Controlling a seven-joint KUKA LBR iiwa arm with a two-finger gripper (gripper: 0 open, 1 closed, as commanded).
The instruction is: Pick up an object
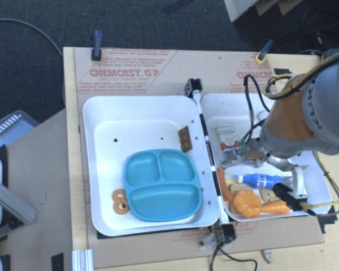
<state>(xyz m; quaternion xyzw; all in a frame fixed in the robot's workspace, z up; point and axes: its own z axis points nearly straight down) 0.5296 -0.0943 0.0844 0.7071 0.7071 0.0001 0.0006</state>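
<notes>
In the right bin [231, 101], my gripper [241, 154] hangs low over the pile of objects, with the grey arm and its orange band [288, 120] reaching in from the right. Just behind the gripper lies a small white packet [226, 135] with a red and green label. In front of it, a blue and white bottle [263, 180] lies on its side. An orange toy gourd [246, 203] and a carrot [275, 208] rest at the bin's front. A thin orange stick [221, 179] lies along the left wall. Nothing is visibly held.
The left bin [101, 117] holds a blue divided plate [161, 184], a small pretzel [121, 201] at its left, and a brown chocolate piece [185, 139] near the right wall. A black clamp [193, 86] sits where the two bins meet at the back.
</notes>
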